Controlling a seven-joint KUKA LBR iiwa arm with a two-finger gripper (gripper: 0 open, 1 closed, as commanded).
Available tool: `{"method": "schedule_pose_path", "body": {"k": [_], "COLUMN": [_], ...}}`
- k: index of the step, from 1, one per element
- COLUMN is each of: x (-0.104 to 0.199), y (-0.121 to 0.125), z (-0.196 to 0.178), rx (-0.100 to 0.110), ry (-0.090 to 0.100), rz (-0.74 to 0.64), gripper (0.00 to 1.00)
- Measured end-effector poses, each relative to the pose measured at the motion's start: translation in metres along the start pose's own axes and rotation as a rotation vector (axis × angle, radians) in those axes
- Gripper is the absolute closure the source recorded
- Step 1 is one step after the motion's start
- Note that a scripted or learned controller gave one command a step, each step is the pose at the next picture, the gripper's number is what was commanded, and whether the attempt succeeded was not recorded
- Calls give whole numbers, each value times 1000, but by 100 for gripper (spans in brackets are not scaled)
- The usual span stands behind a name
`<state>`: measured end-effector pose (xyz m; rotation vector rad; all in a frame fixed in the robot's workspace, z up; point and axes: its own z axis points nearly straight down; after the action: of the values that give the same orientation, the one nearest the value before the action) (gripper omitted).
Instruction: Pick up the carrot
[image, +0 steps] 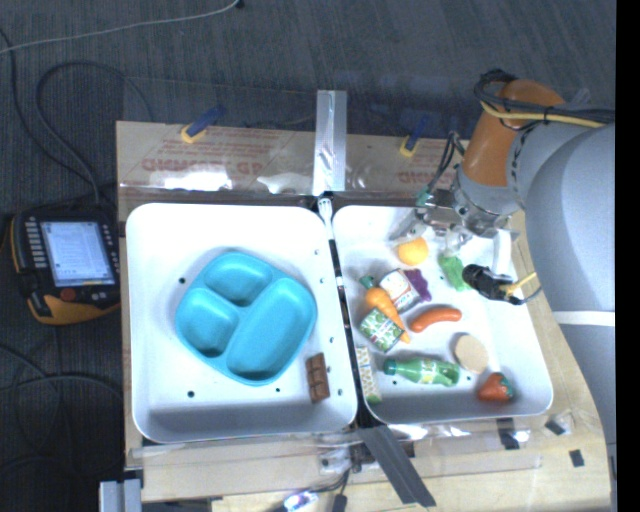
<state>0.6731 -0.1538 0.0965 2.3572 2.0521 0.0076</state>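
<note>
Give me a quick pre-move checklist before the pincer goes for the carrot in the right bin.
1. Carrot located: ok. The carrot lies near the left side of the right bin.
2. Pincer over the carrot: not ok. The pincer hangs at the bin's far edge, beside the yellow lemon.
3. Pincer free of load: cannot tell.
4. Room around the carrot: not ok. The small box and the green carton crowd it.
5. Look-alike risk: not ok. The orange-red sausage lies close by.
6. Carrot's grasp axis visible: cannot tell, it is partly hidden.
</note>
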Motion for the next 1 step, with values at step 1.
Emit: {"method": "schedule_pose_path", "body": {"k": [1], "x": [2], "y": [0], "z": [-7], "rx": [1], "ry": [-1], "rz": [-2], "gripper": [100]}}
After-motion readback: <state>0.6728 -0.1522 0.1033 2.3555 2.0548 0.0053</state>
